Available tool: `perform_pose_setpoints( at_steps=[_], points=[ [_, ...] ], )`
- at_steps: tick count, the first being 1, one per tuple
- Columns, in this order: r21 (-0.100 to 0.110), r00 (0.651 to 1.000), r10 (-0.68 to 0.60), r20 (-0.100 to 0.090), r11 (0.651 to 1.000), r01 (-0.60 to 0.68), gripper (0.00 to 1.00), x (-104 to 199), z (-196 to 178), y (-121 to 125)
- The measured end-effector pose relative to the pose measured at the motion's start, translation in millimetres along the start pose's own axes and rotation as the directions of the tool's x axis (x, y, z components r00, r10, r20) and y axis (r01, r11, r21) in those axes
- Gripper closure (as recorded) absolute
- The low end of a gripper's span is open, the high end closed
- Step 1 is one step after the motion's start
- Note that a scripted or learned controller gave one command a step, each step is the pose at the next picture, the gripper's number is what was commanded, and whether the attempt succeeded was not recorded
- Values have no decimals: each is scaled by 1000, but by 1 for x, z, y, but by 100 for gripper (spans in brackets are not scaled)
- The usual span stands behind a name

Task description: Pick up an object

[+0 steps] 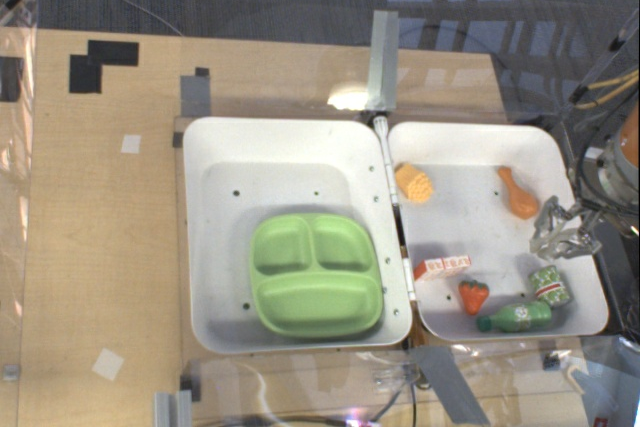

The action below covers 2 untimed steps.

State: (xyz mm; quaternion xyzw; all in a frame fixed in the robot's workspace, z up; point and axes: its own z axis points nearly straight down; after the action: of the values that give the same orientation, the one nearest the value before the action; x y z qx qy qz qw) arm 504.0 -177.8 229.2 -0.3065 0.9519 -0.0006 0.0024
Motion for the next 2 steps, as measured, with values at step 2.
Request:
perform_pose_setpoints(
  at_steps=[2],
  points=[
    [-2,581,-814,2,581,814,100,24,118,-5]
  ],
)
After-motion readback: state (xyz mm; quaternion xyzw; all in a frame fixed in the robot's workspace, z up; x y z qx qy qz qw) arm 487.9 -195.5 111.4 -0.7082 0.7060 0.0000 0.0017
